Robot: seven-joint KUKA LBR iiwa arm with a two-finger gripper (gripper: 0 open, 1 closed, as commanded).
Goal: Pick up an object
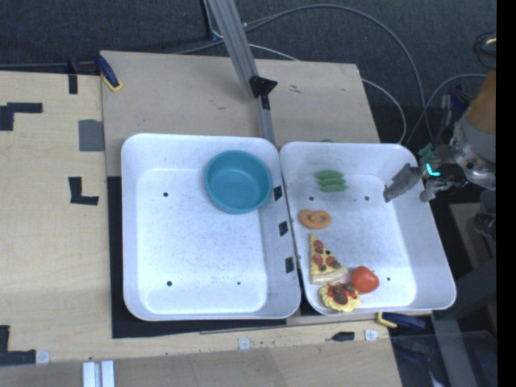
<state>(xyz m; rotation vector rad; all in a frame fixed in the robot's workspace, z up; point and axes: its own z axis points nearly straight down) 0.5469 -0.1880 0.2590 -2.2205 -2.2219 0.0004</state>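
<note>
My gripper [414, 190] hangs over the right rim of the right bin [419, 252], open, with nothing between its fingers. Inside that bin lie a green pod-like toy [330, 181] near the back, a brown pretzel [314, 218], a pizza slice [322, 260], a red tomato [364, 280] and a small yellow-and-red pastry [340, 297] at the front. The green toy is the nearest of these, well to the gripper's left. A blue bowl [238, 181] stands in the back right corner of the left bin [161, 240].
A grey metal pole [239, 47] slants down from the top to the back edge where the two bins meet. Cables [403, 63] loop behind the right bin. The arm's orange band [486, 107] shows at the far right.
</note>
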